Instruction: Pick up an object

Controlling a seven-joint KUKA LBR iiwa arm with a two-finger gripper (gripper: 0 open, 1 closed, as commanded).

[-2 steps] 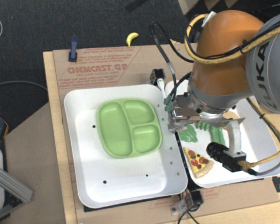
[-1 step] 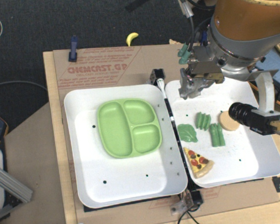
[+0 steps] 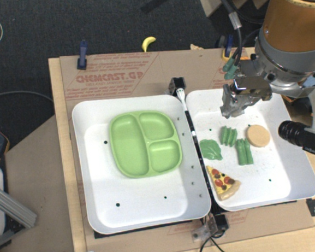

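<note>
The right bin point(image 3: 294, 185) holds several toy foods: a green leafy piece point(image 3: 210, 149), a bunch of green beans point(image 3: 228, 136), a second green bean bundle point(image 3: 243, 152), a round tan cookie point(image 3: 258, 136) and a pizza slice point(image 3: 224, 181). My gripper point(image 3: 234, 108) hangs over the back of the right bin, above and just behind the green beans. Nothing shows between its fingers. The left bin point(image 3: 97, 188) holds a green divided plate point(image 3: 146, 143).
A black clamp point(image 3: 176, 85) sits at the back where the two bins meet. A yellow banana-like piece point(image 3: 148, 42) and a blue clip point(image 3: 82, 55) lie on the brown board behind the bins. A black cylinder point(image 3: 298, 133) juts in at the right.
</note>
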